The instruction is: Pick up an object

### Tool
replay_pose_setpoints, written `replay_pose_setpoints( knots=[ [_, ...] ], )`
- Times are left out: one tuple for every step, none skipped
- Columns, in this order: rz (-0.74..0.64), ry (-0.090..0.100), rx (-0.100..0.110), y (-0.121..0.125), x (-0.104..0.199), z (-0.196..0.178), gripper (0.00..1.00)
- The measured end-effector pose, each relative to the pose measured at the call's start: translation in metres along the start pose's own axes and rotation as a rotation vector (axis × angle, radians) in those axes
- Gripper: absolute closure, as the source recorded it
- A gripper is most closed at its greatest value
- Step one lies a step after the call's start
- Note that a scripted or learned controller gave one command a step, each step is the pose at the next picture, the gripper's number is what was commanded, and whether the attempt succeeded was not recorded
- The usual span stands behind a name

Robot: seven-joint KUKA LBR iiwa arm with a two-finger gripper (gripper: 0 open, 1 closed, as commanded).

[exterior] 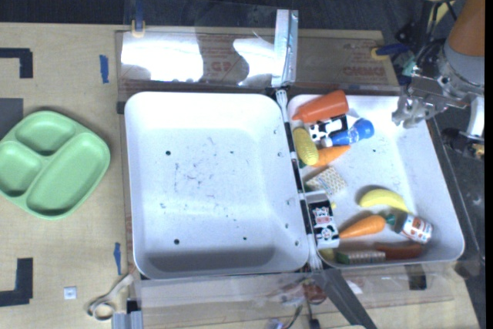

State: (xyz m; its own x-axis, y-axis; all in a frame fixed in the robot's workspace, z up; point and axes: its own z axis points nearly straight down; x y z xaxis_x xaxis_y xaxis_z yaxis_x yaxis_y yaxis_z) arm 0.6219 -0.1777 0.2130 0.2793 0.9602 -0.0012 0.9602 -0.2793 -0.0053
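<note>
Since that curved yellow plastic banana (383, 199) looks light and slick, grab mid-body; can't tell the gripper (408, 110) state.

Bright, even overhead light; strong glare on clear panel (208, 50); focus perhaps slightly soft.

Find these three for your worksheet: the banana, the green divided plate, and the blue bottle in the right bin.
banana (383, 199), camera view, middle of its yellow curve.
green divided plate (17, 136), camera view, outer rim at upper left.
blue bottle (358, 131), camera view, on its blue body.
</note>
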Motion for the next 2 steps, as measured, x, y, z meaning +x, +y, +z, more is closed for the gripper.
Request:
replay_pose_setpoints(
  knots=[
    [0.216,0.000,-0.002,-0.007,0.055,-0.012,1.00],
    [0.333,0.000,0.002,-0.086,0.096,0.005,1.00]
  ],
)
